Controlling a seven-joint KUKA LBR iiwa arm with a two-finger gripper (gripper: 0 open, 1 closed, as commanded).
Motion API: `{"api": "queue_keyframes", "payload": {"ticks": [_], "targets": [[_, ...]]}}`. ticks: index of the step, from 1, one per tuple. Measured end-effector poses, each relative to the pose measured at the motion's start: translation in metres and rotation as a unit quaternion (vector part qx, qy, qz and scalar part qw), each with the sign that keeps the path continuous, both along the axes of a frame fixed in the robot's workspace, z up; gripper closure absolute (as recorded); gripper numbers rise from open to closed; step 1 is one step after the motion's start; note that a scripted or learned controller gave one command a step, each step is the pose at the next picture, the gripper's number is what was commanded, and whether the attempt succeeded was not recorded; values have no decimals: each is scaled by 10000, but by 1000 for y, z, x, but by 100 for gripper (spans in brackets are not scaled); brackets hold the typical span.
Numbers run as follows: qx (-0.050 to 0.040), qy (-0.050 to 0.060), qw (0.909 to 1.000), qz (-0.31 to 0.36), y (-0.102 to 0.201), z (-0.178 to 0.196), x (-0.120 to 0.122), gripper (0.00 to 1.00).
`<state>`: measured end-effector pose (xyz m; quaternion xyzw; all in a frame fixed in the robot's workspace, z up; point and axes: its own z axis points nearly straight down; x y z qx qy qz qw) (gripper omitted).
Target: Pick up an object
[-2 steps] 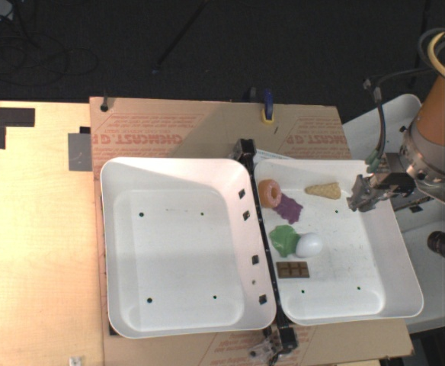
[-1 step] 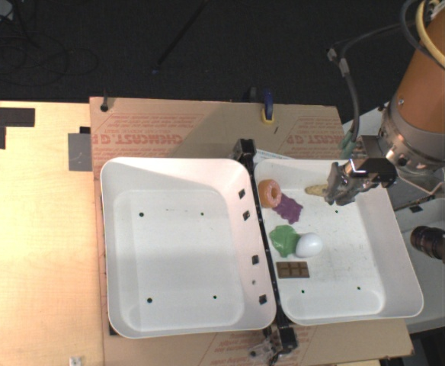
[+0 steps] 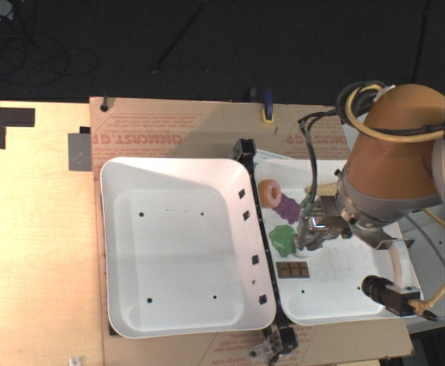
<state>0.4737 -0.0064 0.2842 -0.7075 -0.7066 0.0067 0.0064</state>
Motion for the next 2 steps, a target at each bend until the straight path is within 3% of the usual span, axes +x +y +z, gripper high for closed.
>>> {"api": "queue_keyframes", "payload": {"ticks": [1,2], "targets": [[-32,-126,9999,-56,-148,87,2,100],[19,-30,10000,-6,-183,-135,0,100]]}}
